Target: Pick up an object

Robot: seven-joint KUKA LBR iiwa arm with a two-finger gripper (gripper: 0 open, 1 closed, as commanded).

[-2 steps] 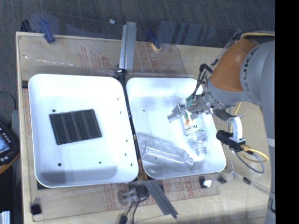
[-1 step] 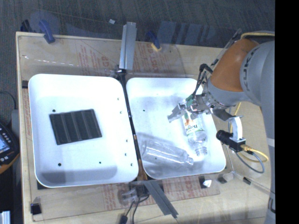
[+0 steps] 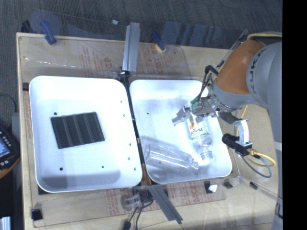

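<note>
- The tabletop (image 3: 72,56) is seen to carry two white bins side by side.
- The left bin (image 3: 43,166) is found to hold a dark ribbed mat (image 3: 77,129).
- The right bin (image 3: 153,99) is found to hold two clear plastic bottles: a labelled bottle (image 3: 200,138) near the right wall, and an unlabelled bottle (image 3: 169,156) lying towards the front.
- The gripper (image 3: 192,113) is positioned over the labelled bottle's upper end; whether the fingers are spread or closed cannot be told.

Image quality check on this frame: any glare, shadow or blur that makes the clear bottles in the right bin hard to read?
Camera view: the white right bin is brightly lit, so the empty clear bottle nearly melts into its floor. The labelled bottle reads better by its label. The arm shades the gripper area, and its fingers are blurred. The left bin has soft shadow along its near wall; the dark ribbed mat is sharp.
</note>
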